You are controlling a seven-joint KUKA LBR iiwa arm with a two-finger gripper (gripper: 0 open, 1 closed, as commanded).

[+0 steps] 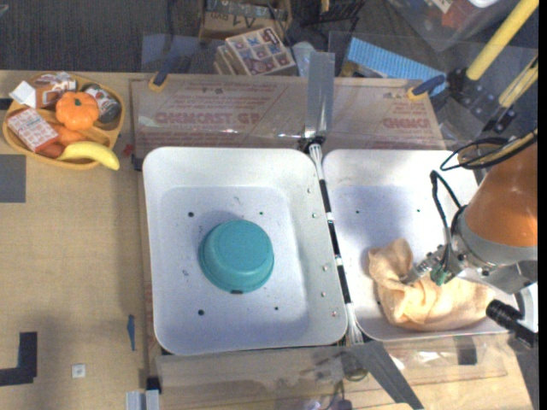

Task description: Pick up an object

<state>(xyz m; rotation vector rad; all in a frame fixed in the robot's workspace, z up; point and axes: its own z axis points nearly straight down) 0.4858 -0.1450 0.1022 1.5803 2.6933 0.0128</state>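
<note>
A teal bowl lies upside down in the middle of the left bin. A crumpled tan cloth lies at the front of the right bin. My gripper hangs low over the cloth's upper right part, at or just above its surface. The arm with its orange band comes in from the right and hides the bin's right side.
A yellow dish with a banana, a small pumpkin and packets stands on the bench at the far left. Clear plastic panels rise behind both bins. A black cable loops beside the arm over the right bin.
</note>
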